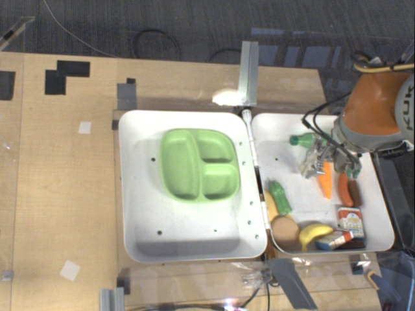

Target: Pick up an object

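My gripper (332,165) hangs over the middle of the right bin (382,238) with its fingers open. One fingertip (312,168) stands left of an orange carrot (325,183) and the other right of it. The carrot's upper end lies under the gap and the rest points toward the front. A red-brown sausage (348,192) lies just right of the carrot. A green bottle (301,140) lies at the back, left of the gripper. Whether the fingers touch the carrot cannot be made out.
Along the right bin's front lie a green pickle (280,197), a brown round item (284,228), a banana (316,233), a small box (350,219) and a marker (338,240). The left bin (136,232) holds a green divided plate (198,164).
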You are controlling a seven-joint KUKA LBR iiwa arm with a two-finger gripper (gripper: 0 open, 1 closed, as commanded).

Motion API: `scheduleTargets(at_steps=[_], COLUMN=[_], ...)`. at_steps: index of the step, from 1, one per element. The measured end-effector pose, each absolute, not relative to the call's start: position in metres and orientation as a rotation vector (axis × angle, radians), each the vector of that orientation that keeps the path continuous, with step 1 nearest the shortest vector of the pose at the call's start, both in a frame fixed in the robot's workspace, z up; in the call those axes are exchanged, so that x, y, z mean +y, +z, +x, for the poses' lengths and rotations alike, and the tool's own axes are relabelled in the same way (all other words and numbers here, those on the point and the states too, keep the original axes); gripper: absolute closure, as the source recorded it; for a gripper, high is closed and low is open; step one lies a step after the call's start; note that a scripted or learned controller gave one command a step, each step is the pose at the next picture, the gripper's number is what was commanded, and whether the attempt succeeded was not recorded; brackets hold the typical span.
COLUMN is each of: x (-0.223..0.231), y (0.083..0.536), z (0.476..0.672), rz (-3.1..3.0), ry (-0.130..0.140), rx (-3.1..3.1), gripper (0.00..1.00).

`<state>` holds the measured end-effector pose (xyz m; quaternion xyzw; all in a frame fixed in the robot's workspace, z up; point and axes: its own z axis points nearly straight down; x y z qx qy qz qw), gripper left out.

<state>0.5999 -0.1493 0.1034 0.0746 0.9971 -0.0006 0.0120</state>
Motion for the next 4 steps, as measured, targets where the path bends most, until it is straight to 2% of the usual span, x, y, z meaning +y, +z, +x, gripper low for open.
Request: scheduleTargets(at_steps=[1,2,3,4], x=[-0.130,-0.176,-0.203,-0.203], y=[0.091,0.297,0.126,0.123], z=[0.526,0.555,0.626,0.625], rz=[0.549,0.062,-0.608,-0.606], ry=[0.001,-0.006,-0.009,-0.004], rx=[3.074,3.126,3.066,3.070], gripper=[1.00,1.00,1.00,0.00])
